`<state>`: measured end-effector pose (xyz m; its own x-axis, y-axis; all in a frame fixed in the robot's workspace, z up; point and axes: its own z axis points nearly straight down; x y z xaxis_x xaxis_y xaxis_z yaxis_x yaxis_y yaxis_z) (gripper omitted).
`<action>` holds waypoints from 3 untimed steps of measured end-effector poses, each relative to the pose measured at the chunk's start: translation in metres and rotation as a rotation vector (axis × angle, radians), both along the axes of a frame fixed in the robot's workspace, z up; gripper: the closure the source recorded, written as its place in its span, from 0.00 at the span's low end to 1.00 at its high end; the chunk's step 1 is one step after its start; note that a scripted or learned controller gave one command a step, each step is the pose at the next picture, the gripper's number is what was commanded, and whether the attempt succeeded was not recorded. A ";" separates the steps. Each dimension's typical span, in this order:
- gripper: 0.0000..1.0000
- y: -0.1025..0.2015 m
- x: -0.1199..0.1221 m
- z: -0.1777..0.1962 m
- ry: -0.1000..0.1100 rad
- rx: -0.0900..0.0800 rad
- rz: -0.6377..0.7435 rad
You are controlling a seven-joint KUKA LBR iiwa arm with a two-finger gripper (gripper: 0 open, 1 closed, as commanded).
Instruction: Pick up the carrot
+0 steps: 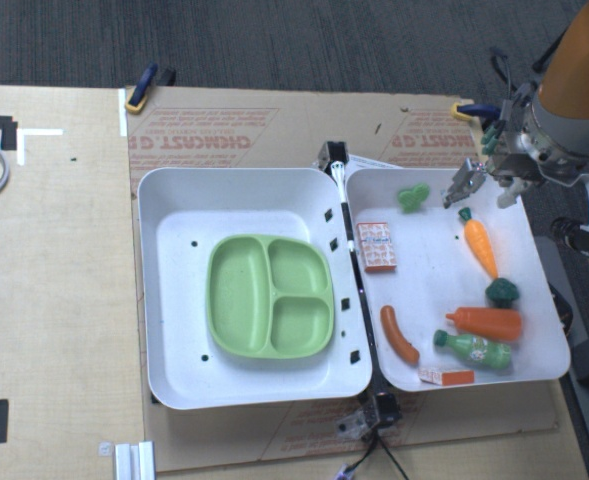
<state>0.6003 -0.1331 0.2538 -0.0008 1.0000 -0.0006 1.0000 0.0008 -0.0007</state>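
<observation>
The carrot [481, 247] is orange with a small green top and lies slanted in the right bin [429, 268], near its far right side. My gripper [483, 195] hangs just above the carrot's green end, at the bin's far right corner. Its two fingers stand apart, one finger [462, 187] to the left and one to the right, with nothing between them. The gripper is open and the carrot rests on the bin floor.
The right bin also holds a green vegetable [412, 199], a red-and-white box [376, 246], a sausage [399, 334], a dark green piece [502, 291], an orange bottle [486, 322], a green bottle [474, 349] and a small packet [446, 376]. A green divided plate [271, 296] lies in the left bin [164, 268].
</observation>
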 end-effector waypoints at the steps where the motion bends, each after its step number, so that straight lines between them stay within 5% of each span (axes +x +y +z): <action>1: 0.00 -0.050 0.031 -0.079 0.000 0.000 0.095; 2: 0.00 -0.047 0.017 -0.161 -0.001 0.000 0.329; 3: 1.00 -0.047 0.017 -0.151 -0.003 -0.001 0.327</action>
